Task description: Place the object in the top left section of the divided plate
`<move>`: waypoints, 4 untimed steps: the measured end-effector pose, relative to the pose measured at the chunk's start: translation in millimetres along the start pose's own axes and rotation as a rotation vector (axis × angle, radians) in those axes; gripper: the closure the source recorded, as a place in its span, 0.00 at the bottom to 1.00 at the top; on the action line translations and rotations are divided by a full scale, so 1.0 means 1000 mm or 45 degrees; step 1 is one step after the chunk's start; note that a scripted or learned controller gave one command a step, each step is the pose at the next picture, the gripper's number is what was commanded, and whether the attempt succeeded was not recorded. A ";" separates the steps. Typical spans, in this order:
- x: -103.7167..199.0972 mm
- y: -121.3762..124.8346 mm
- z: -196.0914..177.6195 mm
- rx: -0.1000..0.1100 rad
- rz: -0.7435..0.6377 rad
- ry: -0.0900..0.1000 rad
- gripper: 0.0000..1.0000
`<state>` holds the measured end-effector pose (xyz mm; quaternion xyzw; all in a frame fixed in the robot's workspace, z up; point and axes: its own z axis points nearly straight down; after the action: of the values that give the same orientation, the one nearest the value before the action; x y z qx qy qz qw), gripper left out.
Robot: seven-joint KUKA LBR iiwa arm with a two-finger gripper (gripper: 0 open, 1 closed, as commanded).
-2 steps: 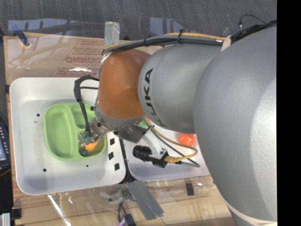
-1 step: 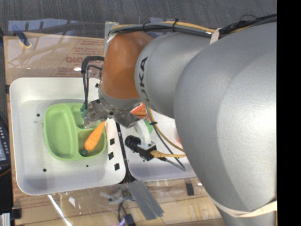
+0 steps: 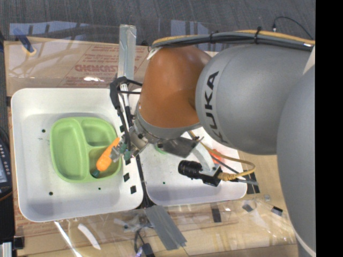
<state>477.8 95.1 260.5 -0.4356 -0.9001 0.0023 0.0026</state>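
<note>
You see the green divided plate [image 3: 63, 143] lying in the left bin [image 3: 32, 197], a little to the far side of its middle. The plate has one long section on its left side and two smaller sections on its right side, one far and one near.

The carrot-shaped object [image 3: 108, 155], orange with a dark green end, is in the near right section. It lies at a slant. Its green end rests low in that section, toward the near rim, and its orange tip points up and to the right, over the right rim of the plate. The long left section and the far right section hold nothing.

The gripper [image 3: 125, 148] is just beside the orange tip, above the wall where the two bins meet. It is so close to the tip that you cannot separate them clearly. From this view you cannot tell whether the gripper is grasping the object or has released it.

The arm [image 3: 246, 100] comes in from the right and covers most of the right bin [image 3: 177, 191]. Its orange band [image 3: 166, 95] sits directly above the wrist.

Both bins stand on a sheet of cardboard [image 3: 69, 63] with red print. A grey strip of tape [image 3: 127, 44] runs across it on the far side.
</note>
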 end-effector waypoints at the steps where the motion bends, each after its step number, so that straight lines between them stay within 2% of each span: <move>1: -0.042 -0.009 0.074 0.004 0.183 0.003 1.00; 2: -0.091 0.059 -0.002 -0.003 0.276 -0.002 1.00; 3: -0.019 0.023 -0.091 -0.006 0.330 -0.003 1.00; 4: -0.023 -0.017 -0.014 0.003 0.419 0.001 1.00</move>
<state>479.0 66.3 274.3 -0.5770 -0.8167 0.0038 0.0031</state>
